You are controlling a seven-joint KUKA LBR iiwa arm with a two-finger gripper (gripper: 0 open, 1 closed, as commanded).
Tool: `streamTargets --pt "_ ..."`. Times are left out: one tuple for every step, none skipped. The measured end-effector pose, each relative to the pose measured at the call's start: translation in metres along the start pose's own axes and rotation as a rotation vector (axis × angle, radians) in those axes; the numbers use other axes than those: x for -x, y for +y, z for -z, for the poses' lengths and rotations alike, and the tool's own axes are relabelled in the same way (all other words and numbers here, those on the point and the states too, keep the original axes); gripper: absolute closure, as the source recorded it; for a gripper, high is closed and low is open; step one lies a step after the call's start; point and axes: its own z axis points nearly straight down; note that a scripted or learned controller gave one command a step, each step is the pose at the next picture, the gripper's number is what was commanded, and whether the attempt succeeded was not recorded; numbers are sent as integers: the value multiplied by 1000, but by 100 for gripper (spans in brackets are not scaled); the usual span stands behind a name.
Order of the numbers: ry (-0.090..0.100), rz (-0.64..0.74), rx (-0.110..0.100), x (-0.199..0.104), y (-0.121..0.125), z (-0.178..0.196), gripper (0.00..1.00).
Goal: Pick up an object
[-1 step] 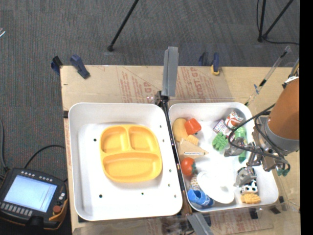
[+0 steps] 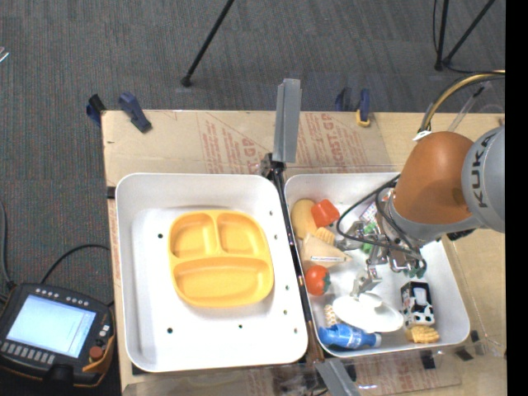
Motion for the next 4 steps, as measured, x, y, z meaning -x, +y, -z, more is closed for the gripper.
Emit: streamTargets --pt "-3 -254 -1 83 42 3 0" --pt "-1 -361 -1 67 6 2 0" --pt "-1 -327 -3 34 -62 3 0" --pt "0 -341 -2 1 -49 2 0"
